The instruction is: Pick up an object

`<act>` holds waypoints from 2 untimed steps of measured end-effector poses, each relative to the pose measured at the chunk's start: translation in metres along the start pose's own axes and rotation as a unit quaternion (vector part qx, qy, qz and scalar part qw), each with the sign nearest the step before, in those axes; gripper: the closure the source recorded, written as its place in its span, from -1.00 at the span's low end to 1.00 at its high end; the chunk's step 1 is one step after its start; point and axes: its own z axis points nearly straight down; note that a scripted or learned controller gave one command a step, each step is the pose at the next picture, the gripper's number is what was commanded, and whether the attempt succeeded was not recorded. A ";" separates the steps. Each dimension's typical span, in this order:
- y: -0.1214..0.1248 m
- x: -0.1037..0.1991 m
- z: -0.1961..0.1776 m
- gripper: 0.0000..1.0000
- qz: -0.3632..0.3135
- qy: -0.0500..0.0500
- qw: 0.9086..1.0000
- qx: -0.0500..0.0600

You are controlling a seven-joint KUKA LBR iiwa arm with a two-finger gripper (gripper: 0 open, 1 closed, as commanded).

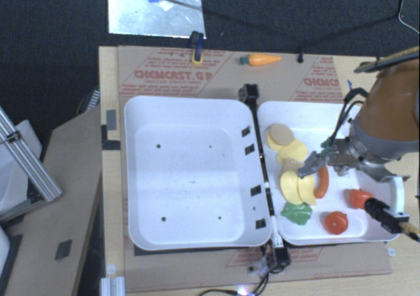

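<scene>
Nearest the camera, along the front wall of the right bin, lie a green leaf-shaped piece, a red tomato and, further right, an orange-red piece partly covered by a dark part of the arm's fittings. Just behind the green piece sits a pair of pale yellow slices, overlapping one another. An orange-red sausage stands beside them on the right, lying roughly front to back. The gripper hangs low over this group, its grey fingers pointing left and reaching the gap between the yellow slices and the sausage; how far the fingers are parted cannot be told from this angle, and no item can be seen between them. Behind the gripper lies another yellow slice, and behind that a tan round slice touching it. The arm enters from the right, its orange band above the grey wrist. The left bin stands beside the right bin, the two joined along a black-clipped seam. Farthest back, on the cardboard beyond the bins, rest a toy carrot and a blue-and-yellow clamp.
</scene>
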 end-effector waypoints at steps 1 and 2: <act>-0.016 0.000 0.062 -1.00 0.001 0.000 1.000 0.002; 0.065 -0.021 0.124 -1.00 -0.001 -0.001 1.000 -0.005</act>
